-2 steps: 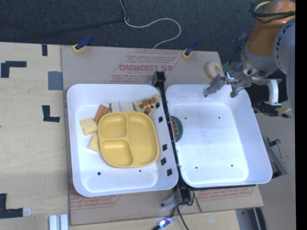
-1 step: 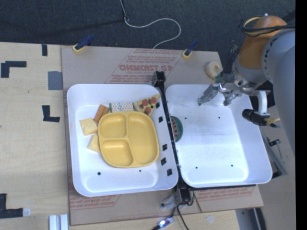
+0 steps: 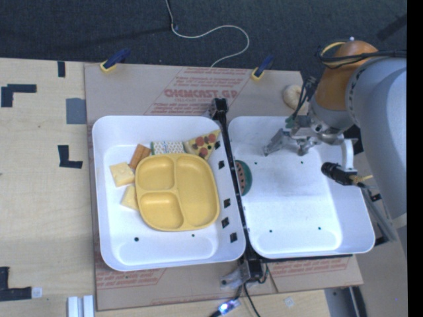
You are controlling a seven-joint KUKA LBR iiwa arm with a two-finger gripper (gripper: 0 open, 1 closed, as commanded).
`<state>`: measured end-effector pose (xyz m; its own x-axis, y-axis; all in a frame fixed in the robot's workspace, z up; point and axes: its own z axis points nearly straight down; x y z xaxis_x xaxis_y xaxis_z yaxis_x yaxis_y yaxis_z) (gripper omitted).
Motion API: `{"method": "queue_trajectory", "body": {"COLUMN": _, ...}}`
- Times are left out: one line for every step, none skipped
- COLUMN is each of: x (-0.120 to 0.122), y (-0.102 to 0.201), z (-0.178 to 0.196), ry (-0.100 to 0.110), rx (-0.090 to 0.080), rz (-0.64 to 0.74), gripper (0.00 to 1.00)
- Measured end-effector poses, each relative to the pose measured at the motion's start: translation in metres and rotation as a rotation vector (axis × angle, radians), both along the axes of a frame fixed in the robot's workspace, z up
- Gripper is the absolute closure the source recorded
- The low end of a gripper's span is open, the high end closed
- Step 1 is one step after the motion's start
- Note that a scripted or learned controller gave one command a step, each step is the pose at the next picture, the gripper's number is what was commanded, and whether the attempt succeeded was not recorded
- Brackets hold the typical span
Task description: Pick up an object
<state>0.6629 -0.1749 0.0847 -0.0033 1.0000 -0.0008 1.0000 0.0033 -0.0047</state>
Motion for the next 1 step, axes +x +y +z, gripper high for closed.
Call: {"method": "queue_trajectory", "body": {"x": 0.0012, "y": 0.0006, "z": 0.0134, "ry": -0.003, "rx": -0.001, "rz": 0.001, "gripper": 1.0}}
